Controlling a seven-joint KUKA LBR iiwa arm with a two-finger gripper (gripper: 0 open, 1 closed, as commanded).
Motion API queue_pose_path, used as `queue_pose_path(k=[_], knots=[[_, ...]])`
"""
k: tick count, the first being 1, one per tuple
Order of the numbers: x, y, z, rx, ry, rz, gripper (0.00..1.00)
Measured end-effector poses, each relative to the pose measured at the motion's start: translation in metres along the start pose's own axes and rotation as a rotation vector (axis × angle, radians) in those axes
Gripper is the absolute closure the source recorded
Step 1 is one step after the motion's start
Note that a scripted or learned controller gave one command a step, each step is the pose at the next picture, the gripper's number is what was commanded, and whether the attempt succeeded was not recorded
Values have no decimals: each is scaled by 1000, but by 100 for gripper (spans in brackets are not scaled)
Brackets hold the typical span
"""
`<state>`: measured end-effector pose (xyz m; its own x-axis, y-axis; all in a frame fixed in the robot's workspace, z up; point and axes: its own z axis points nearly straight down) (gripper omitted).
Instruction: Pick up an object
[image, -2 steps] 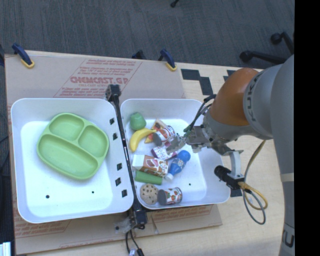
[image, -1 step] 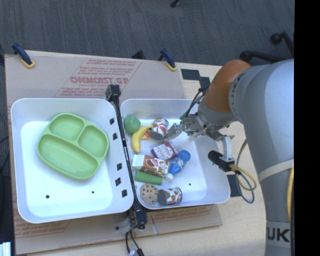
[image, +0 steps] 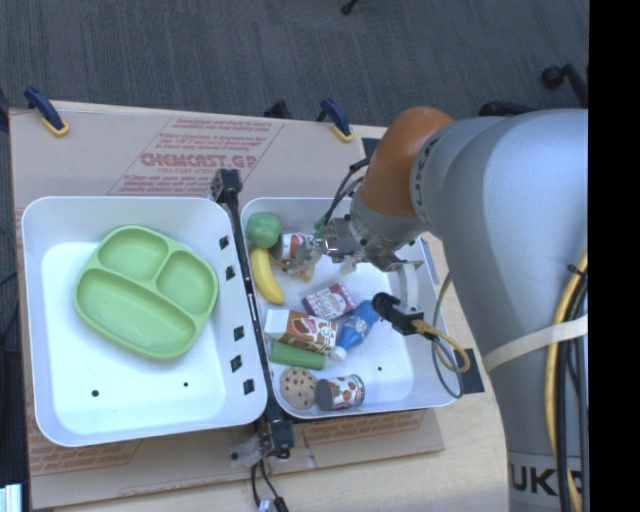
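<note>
My gripper (image: 320, 246) reaches down into the upper part of the right bin (image: 428, 392), right beside a small red-and-white can (image: 293, 245). Whether it touches the can is unclear. Left of it lie a green lime (image: 263, 229) and a yellow banana (image: 266, 276). Below it are a maroon snack packet (image: 328, 300), a blue bottle with a white cap (image: 357, 325) and an orange carton (image: 303, 328). Further toward the front lie a green cylinder (image: 297, 354), a cookie (image: 297, 383) and a tipped can (image: 343, 392).
The left bin (image: 60, 400) holds a green divided plate (image: 147, 290). The grey arm with its orange band (image: 405, 150) covers the right bin's right side. Black clips (image: 228, 183) line the divider between the bins. Cardboard lies under both bins.
</note>
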<state>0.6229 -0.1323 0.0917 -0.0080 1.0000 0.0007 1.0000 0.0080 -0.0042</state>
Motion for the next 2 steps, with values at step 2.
queue_pose_path(k=[2], knots=[[66, 34, -103, -5, 1, 2, 100]])
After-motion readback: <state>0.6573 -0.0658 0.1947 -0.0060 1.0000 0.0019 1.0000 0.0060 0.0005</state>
